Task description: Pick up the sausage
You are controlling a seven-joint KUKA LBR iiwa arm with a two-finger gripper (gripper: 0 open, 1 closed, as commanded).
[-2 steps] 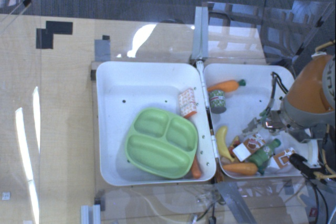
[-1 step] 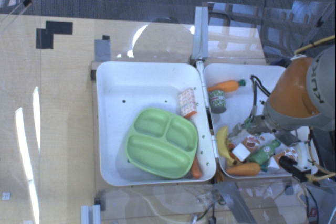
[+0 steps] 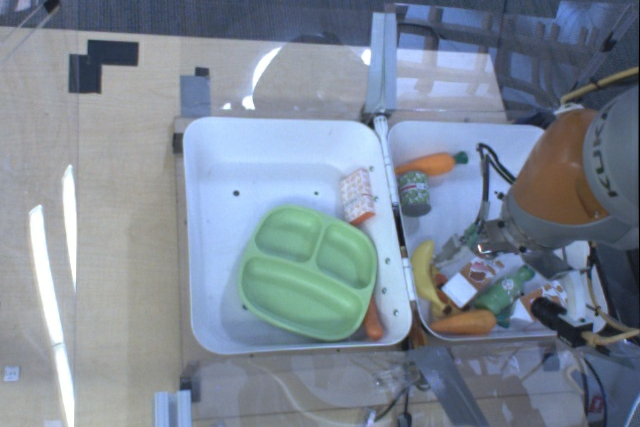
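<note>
A small reddish-brown sausage (image 3: 373, 321) lies in the left bin (image 3: 215, 215), against the lower right edge of the green divided plate (image 3: 308, 271), which partly hides it. My gripper (image 3: 476, 245) hangs over the right bin (image 3: 455, 140), low above a pile of items near that bin's middle. It is about a hundred pixels right of the sausage and across the wall between the bins. The grey and orange wrist (image 3: 565, 190) covers much of the hand.
A snack packet (image 3: 356, 194) leans on the left bin's right wall. The right bin holds a carrot (image 3: 430, 164), a small can (image 3: 414, 195), a banana (image 3: 428, 275), a white box (image 3: 458, 290), a green bottle (image 3: 506, 289) and an orange oblong item (image 3: 464, 322).
</note>
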